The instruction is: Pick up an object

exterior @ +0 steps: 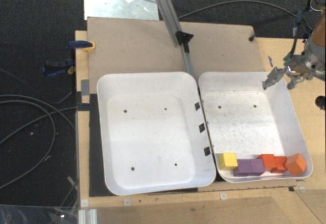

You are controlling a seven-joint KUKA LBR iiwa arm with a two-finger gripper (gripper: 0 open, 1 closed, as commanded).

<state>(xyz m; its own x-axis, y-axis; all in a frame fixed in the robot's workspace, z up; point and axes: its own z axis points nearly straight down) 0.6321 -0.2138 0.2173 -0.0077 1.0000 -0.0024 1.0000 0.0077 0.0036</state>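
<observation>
In the camera view, the two-finger metal gripper [280, 80] is hanging over the far right corner of the right-hand shallow white plastic bin [244, 121], with the grey arm reaching in behind it from the right. Its two fingers are standing clearly spread, one prong pointing down-left and the other to its right, and nothing is sitting between them; it is touching no block and seems to be hovering above the bin's rim.

All the candidates are lying along the near wall of that same bin, well apart from the gripper: a small yellow cube [227, 160] nearest the bin's near left corner, a purple block [249, 167] just beside it, a red-orange block [271, 162] next, and an orange cube [296, 164] in the near right corner. They are crowding one another in a row.

Judging from this, the approach step is in hand, with no grasp begun. The next move is calling for travel across the bin toward that near wall, then a descent on one block; the yellow cube, at the row's open end, looks the easiest.
</observation>
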